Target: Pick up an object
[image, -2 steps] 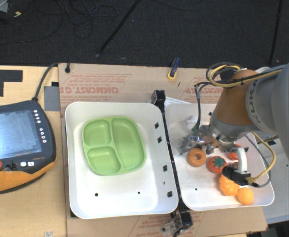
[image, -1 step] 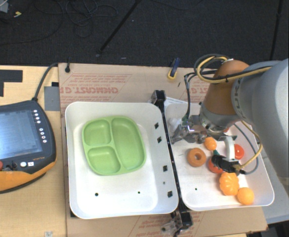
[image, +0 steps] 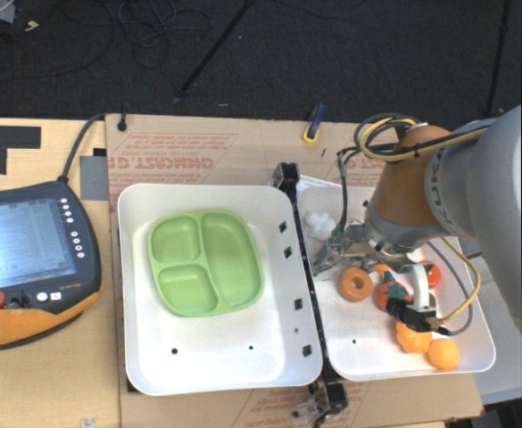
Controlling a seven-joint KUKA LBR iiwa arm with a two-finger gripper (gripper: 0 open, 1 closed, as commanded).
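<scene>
my hand point(image: 335, 250) is down inside the right bin point(image: 360, 350), near its left wall and towards the back. from this slanted view i cannot tell how far open it is, and i can see nothing held in it. my grey arm with its orange band comes in from the right and covers much of the bin's back half.

just beside my hand, towards the front, lies an orange ring point(image: 356, 283), flat on the bin floor. it looks close to my hand, but i cannot tell whether they touch. behind my hand, against the same wall, sits a small crumpled white thing point(image: 319, 224). further right there is a clutter of small pieces, one of them red point(image: 433, 275), partly under my wrist. two orange balls point(image: 411, 338) point(image: 443, 354) lie touching each other near the front right corner.

the left bin point(image: 153, 350) holds a green divided plate point(image: 205, 262), lying flat and well apart from my hand. both bins rest on a cardboard sheet on the bench point(image: 180, 154). a control pendant point(image: 29, 252) with a lit screen lies on the bench left of the bins.
</scene>
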